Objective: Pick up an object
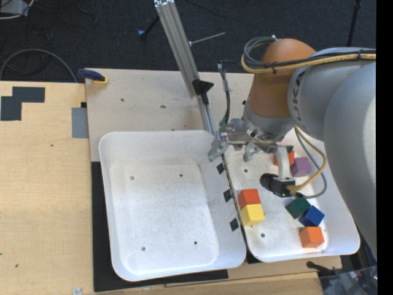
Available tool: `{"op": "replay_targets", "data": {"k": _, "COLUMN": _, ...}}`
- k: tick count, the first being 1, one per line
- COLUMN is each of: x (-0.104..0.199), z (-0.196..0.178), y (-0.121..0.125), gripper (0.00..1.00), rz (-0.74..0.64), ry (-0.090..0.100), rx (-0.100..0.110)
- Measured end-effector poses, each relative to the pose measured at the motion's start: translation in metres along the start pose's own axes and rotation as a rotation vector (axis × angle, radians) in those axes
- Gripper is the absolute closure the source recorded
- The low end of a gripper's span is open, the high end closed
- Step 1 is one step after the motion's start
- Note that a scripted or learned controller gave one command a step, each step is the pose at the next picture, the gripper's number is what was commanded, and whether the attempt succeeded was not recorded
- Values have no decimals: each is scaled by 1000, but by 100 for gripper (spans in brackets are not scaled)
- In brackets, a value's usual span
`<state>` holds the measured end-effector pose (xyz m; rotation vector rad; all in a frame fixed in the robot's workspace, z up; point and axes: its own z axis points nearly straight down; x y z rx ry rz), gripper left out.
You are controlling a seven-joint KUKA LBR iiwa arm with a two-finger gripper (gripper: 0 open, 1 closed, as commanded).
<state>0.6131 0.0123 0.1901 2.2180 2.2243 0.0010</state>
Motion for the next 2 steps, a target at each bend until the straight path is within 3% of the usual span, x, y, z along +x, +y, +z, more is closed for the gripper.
{"op": "replay_targets", "data": {"k": 1, "x": 35, "z": -176, "y": 21, "gripper": 0, "rz": 0, "ry": 0, "rx": -6}}
{"op": "replay_targets", "data": {"k": 2, "x": 57, "z": -177, "y": 41, "gripper": 0, "rz": 1, "ry": 0, "rx": 1}}
